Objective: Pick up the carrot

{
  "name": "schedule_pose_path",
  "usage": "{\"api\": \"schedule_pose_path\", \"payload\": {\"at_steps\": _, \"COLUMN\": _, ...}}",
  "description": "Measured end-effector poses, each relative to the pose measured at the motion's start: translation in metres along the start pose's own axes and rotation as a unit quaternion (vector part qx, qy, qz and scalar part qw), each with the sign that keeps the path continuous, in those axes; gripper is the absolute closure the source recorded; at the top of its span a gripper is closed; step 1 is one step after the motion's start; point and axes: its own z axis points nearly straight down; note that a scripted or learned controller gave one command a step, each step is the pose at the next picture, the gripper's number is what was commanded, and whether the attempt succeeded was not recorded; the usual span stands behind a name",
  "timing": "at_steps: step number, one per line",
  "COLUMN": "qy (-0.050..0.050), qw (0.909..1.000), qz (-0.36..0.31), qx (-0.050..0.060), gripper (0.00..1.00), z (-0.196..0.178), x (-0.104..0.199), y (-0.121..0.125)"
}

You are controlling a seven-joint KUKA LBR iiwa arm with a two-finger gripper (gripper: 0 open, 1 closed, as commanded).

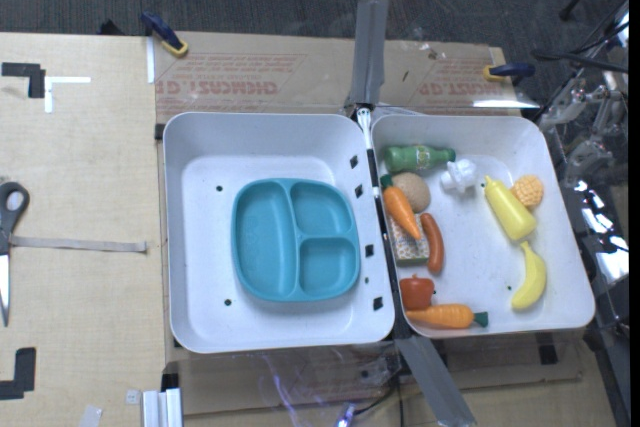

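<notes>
Two carrot-like pieces lie in the right bin [560, 215]. One orange carrot [400, 211] lies slanted near the bin's left wall, resting over a brown round piece [412, 188] and a slice of bread [406, 242]. A second orange carrot [443, 317] with a green tip lies flat along the bin's front edge, next to a red pepper [417, 290].
The right bin also holds a green bottle [420, 157], a white piece [459, 176], a yellow bottle [508, 208], an orange corn-like piece [528, 190], a banana [530, 279] and a red sausage [433, 243]. A teal divided plate [297, 240] sits in the left bin [190, 215].
</notes>
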Motion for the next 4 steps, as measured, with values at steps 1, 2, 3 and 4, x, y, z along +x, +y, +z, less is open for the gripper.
{"api": "schedule_pose_path", "payload": {"at_steps": 1, "qy": 0.0, "qw": 0.9982, "qz": 0.06, "qx": 0.0, "gripper": 0.0, "z": 0.087, "x": 0.019, "y": -0.005}}
{"api": "schedule_pose_path", "payload": {"at_steps": 2, "qy": 0.0, "qw": 0.9897, "qz": 0.143, "qx": 0.0, "gripper": 0.0, "z": 0.074, "x": 0.045, "y": 0.069}}
{"api": "schedule_pose_path", "payload": {"at_steps": 3, "qy": 0.0, "qw": 0.9924, "qz": 0.123, "qx": 0.0, "gripper": 0.0, "z": 0.095, "x": -0.052, "y": 0.14}}
{"api": "schedule_pose_path", "payload": {"at_steps": 4, "qy": 0.001, "qw": 0.9868, "qz": 0.162, "qx": 0.0, "gripper": 0.0, "z": 0.095, "x": 0.001, "y": 0.195}}
